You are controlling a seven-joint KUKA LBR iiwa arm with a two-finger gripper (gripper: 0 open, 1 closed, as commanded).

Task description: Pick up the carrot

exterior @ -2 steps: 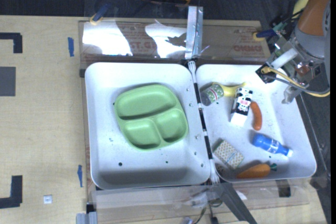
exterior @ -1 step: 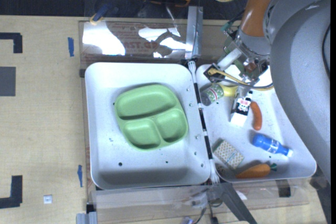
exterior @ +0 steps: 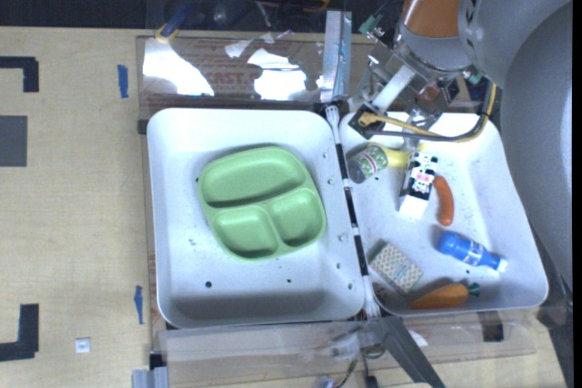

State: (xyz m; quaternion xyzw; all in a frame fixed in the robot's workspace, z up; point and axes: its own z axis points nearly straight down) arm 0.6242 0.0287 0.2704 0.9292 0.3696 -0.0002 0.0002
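Note:
The carrot (exterior: pixel 438 295) is orange with a small green top. It lies flat along the front wall of the right bin (exterior: pixel 518 223), its green end pointing right. My gripper (exterior: pixel 411 115) hangs over the back left part of that bin, far from the carrot and well above the things there. Nothing is seen held in it.
The right bin also holds a green-labelled can (exterior: pixel 368 162), a white carton (exterior: pixel 418 186), an orange-red sausage (exterior: pixel 445 200), a blue bottle (exterior: pixel 470 252) and a patterned sponge (exterior: pixel 396 266) just left of the carrot. A green divided plate (exterior: pixel 262 200) sits in the left bin (exterior: pixel 173 223).

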